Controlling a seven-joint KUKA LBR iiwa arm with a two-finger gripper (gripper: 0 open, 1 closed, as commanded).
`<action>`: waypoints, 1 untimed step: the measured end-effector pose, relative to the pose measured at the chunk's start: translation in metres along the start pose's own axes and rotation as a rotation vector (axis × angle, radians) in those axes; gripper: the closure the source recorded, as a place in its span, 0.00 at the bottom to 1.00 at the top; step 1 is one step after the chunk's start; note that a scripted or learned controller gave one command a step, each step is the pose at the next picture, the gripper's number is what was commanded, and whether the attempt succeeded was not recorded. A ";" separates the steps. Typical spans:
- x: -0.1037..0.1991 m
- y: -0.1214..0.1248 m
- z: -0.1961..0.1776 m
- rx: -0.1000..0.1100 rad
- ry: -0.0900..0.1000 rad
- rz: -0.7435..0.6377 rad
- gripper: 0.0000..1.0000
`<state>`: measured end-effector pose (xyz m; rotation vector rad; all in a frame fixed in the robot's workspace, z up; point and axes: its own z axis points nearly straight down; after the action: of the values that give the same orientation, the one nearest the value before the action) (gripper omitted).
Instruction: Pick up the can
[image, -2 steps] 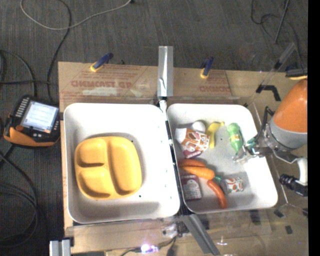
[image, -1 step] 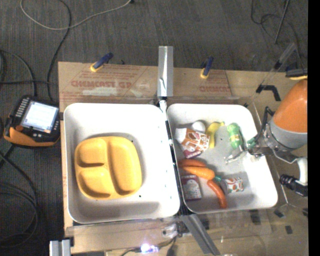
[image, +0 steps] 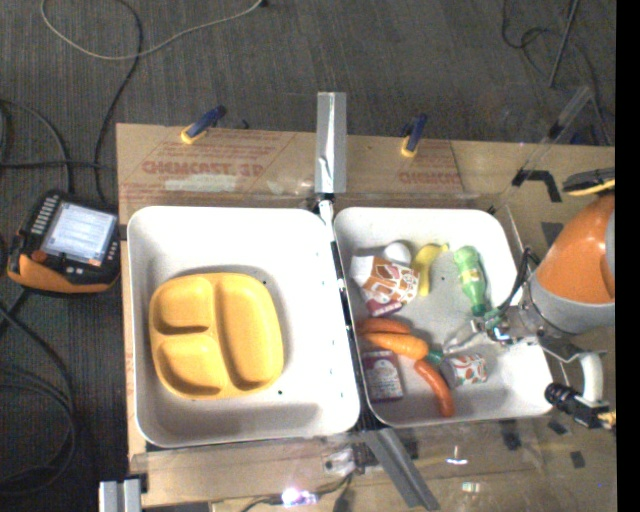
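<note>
Two white bins are sitting side by side; the left bin (image: 140, 300) is holding a yellow tray (image: 216, 331). Over the right bin (image: 500, 395), the gripper (image: 468, 338) is spreading its fingers above the can (image: 469, 369) (lying beside carrots (image: 392, 340)).

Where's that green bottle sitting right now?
The green bottle lies in the right bin, toward its far right side, beside the banana and just above the gripper.
</note>
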<state>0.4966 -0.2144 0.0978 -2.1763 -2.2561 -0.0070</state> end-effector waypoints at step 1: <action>0.025 0.021 0.008 -0.014 -0.018 0.209 0.00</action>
<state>0.5167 -0.1889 0.0900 -2.4162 -2.0312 -0.0026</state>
